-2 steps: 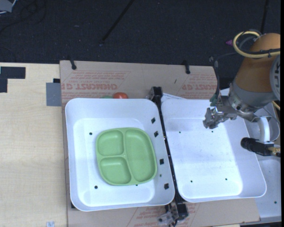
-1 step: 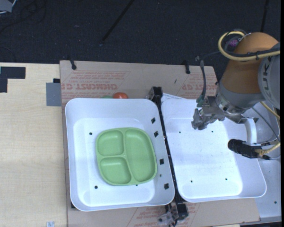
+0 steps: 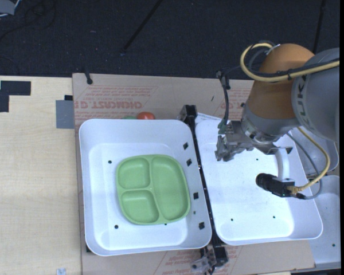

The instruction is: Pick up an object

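Camera view: gripper [image 3: 225, 152] low over right bin [image 3: 264, 222], near its far-left corner; finger state can't be told. Green tray [image 3: 153, 189] lies flat, centre of left bin [image 3: 97, 211]. Step: approach, nothing held. Next: cross the divider, descend on tray rim.

**Hidden and cut-off parts of the scene**

The end effector [image 3: 225, 152] is small and dark; its tips blur together against the right bin [image 3: 258, 222]. The arm [image 3: 309, 96] behind it runs off the right edge. Far left of the end effector, a red-orange object [image 3: 145, 116] peeks above the left bin's [image 3: 97, 211] rim, mostly hidden, too small to identify.
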